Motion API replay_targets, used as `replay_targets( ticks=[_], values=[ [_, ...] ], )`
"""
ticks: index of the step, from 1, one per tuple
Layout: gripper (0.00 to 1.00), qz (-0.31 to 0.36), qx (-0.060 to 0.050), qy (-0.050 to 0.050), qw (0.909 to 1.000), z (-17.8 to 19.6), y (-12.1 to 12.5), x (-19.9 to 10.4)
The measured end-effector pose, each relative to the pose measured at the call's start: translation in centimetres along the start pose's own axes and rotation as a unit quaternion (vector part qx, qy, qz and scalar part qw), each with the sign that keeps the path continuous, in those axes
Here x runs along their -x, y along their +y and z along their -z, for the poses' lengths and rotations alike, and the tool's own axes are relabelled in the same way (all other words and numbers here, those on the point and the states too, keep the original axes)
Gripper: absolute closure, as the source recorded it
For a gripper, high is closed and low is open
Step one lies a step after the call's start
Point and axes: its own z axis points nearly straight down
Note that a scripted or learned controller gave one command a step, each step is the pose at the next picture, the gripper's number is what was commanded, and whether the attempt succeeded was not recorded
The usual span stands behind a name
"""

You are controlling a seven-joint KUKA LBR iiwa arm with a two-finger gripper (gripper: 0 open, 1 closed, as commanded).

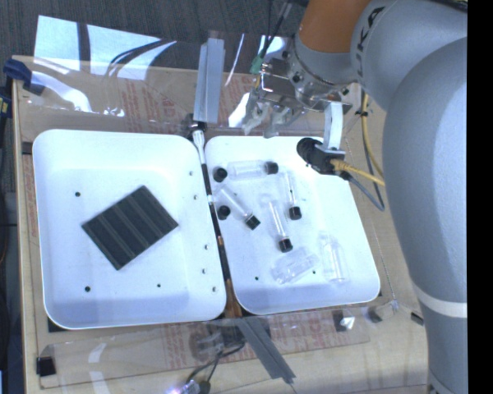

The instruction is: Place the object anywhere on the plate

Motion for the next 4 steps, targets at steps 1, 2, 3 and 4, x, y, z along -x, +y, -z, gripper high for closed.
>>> replay_targets(
  ticks=[1,2,3,4],
  values=[
    [1.0,-0.136,-0.002,-0.001,0.9907,-1.8,-7.8,-6.3],
    [1.0,-0.171,-0.002,-0.002,0.9852,-7.4,-17.5,-13.6],
    [1.0,-0.276,0.0,0.001,0.9611,-21.1,-15.7,-18.5],
    [1.0,-0.483,0.0,0.0,0.8758,-19.5,-13.9,-22.8]
  ],
)
